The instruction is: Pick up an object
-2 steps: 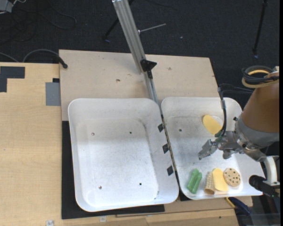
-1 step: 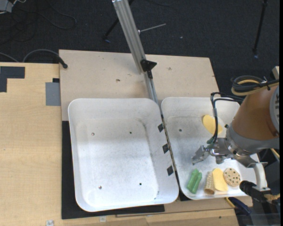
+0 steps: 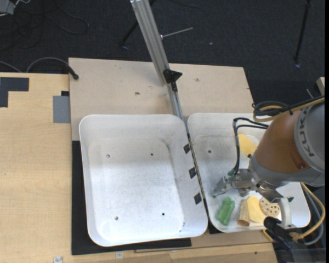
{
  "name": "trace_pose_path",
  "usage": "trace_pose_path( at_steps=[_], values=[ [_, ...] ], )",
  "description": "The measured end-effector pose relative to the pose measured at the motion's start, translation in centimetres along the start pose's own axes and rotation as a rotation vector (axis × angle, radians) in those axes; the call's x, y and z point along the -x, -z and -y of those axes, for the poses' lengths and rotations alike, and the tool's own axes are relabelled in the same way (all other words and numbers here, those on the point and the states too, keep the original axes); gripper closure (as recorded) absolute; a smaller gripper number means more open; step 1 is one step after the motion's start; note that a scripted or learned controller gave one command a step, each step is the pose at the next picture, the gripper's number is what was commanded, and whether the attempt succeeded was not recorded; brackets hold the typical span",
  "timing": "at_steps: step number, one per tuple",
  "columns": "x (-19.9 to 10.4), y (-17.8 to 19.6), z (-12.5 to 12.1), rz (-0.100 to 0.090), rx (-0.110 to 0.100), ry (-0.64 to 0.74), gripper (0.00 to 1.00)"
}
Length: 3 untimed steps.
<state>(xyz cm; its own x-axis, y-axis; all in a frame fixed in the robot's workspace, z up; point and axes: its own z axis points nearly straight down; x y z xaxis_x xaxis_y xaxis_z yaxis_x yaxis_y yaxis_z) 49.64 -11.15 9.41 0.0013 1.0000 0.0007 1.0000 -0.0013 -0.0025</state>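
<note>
Reaching in from the right, low over the right bin (image 3: 208,130), metal gripper (image 3: 223,185) with fingertips angled toward the bin floor near the divider. Fingers slightly spread, nothing seen between them; exact gap hard to judge at this size. Orange band (image 3: 277,141) bulging just behind the wrist, grey arm (image 3: 318,141) running off to the right, black cables looped over it.

Just below the fingertips, apart from them: green object (image 3: 226,210), small, elongated, lumpy, bright green, lying roughly lengthwise toward the near rim. Beside it to the right: pale yellow wedge-shaped piece (image 3: 251,210) with a tan lower end, touching or nearly touching a round beige piece dotted with dark spots (image 3: 270,206). Farther back, partly hidden by the arm: yellow rounded object (image 3: 245,144) against the bin's far side.

Left of the divider: left bin (image 3: 98,141), white, shallow, floor speckled with dark specks. Both bins sitting on a black mat (image 3: 77,201) over the light wooden bench (image 3: 27,169). Behind the bins, slanted aluminium rail (image 3: 153,43) rising toward the top of the view, dark floor with cables beyond.
</note>
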Motion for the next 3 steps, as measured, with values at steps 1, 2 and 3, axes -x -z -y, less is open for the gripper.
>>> trace_pose_path(
  at_steps=[1,2,3],
  values=[
    [0.2,1.0,0.1,-0.001,-0.003,-0.008,1.0],
    [1.0,7.0,0.3,0.001,0.005,-0.006,1.0],
    [0.8,13.2,-0.1,0.001,0.007,0.003,1.0]
  ],
)
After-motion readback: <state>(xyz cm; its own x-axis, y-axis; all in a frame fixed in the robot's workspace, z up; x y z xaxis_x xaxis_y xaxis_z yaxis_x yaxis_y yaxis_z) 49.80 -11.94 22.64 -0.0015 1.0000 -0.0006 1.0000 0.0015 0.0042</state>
